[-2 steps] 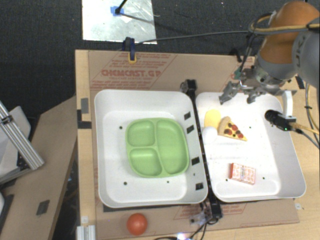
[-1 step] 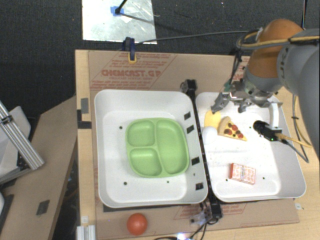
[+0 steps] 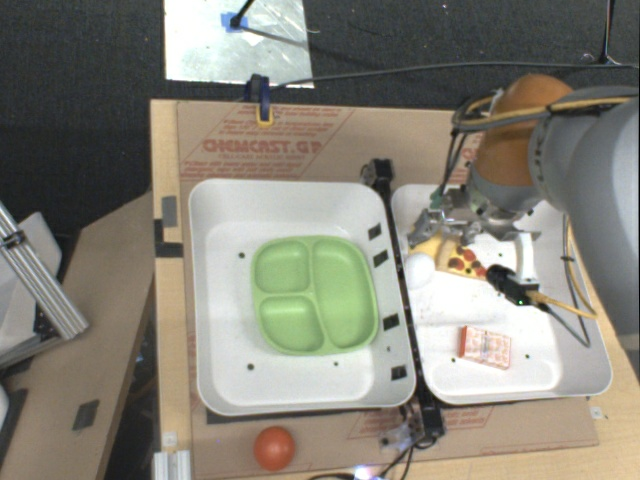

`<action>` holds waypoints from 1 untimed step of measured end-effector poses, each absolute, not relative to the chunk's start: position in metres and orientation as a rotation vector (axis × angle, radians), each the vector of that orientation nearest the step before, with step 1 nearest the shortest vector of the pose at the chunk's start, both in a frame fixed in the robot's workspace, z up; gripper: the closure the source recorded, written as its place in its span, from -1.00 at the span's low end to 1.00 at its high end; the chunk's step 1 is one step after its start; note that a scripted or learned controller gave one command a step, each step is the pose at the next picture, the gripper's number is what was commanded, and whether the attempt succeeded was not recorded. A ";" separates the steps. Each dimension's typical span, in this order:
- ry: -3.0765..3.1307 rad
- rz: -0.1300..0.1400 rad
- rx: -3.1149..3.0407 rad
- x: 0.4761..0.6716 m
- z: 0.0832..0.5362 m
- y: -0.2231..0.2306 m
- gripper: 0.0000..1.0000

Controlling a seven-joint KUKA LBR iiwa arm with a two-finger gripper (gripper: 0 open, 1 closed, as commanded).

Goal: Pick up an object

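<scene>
My gripper (image 3: 443, 224) hangs low over the far left part of the right bin (image 3: 570, 368), with the grey arm and its orange band behind it. Directly under and in front of the gripper lies a yellow pizza-slice toy with red spots (image 3: 458, 259), partly covered by the gripper. A small white rounded object (image 3: 419, 269) rests beside the slice, against the bin's left wall. A red and white packet (image 3: 485, 346) lies flat toward the near side of the same bin, well apart from the gripper.
The left bin (image 3: 225, 268) holds a green divided plate (image 3: 313, 294) in its middle. An orange ball (image 3: 273, 448) sits on the cardboard in front of the left bin. A blue clamp (image 3: 260, 94) stands at the bench's far edge.
</scene>
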State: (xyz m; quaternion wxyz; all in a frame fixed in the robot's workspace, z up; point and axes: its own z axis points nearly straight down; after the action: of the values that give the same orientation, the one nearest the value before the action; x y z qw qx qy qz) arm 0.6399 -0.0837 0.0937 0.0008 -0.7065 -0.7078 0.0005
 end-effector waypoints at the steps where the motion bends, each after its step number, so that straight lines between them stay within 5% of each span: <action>1: -2.226 -0.004 -2.223 0.642 0.089 -0.084 -1.00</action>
State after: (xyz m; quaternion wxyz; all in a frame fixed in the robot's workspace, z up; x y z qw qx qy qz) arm 0.6424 -0.0841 0.0885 -0.0025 -0.7066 -0.7076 -0.0013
